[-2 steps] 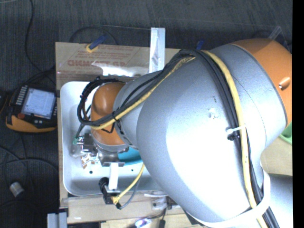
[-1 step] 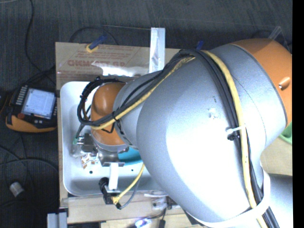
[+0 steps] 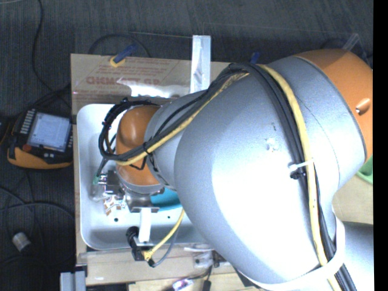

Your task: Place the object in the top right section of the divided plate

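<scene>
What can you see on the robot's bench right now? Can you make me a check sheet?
Surface: shallow white plastic bin on a brown cardboard sheet; the big grey arm covers most of it.
Job's things: a turquoise piece peeks out beneath the wrist; what it is, cannot tell.
Clutter: nothing seen.
Tool: hidden under the orange wrist band, low inside the bin.
Cables: yellow and black cables along the arm.
Surroundings: orange handheld controller with a screen on dark carpet.

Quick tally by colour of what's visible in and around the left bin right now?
White: 1, the bin
Blue: 1, a flat piece under the arm
Orange and black: 1, a handheld unit on the floor
Brown: 1, cardboard behind the bin
Total: 4
</scene>
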Controlling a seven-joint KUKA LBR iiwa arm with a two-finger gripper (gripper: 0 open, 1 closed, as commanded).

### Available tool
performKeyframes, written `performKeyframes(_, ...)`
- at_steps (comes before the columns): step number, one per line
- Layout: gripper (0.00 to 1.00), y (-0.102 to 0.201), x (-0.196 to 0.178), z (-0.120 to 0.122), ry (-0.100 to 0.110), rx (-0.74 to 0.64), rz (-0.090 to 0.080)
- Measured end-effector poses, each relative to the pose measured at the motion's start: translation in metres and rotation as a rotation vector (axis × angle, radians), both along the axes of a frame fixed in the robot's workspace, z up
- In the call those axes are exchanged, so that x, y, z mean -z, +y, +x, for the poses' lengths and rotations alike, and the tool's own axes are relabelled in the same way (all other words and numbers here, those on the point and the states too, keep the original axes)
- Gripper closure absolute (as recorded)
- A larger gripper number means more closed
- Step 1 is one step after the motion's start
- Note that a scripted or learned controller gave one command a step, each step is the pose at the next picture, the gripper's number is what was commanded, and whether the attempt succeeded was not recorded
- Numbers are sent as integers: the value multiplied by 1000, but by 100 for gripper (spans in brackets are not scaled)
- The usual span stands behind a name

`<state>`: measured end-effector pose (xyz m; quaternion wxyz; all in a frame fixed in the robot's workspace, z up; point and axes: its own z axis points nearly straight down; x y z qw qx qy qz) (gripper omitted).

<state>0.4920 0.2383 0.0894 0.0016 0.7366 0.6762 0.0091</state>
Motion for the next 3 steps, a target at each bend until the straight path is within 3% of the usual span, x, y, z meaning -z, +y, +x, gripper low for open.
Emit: performKeyframes(3, 0, 0, 0, 0, 0, 0, 0)
